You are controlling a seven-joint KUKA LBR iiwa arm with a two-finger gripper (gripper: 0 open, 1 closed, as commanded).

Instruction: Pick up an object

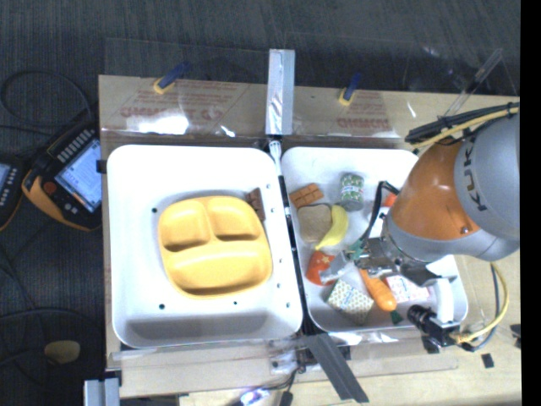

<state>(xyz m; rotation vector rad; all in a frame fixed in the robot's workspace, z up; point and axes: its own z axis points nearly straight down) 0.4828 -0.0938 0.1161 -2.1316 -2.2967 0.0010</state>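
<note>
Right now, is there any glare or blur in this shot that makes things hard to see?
Camera view: glare on the clear plastic sheet behind the bins; the yellow tray is evenly lit and sharp; small items around the banana look soft and crowded under the arm.

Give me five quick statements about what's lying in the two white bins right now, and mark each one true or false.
1. A yellow plastic tray with compartments lies in the left white bin. True.
2. The yellow banana lies in the left bin. False: it lies in the right white bin, among the other small items.
3. An orange carrot lies in the right bin. True.
4. The small green-labelled can sits on the yellow tray. False: it is in the right bin, near its far side.
5. The grey arm with the orange band hangs over the left bin. False: it is over the right bin.
</note>
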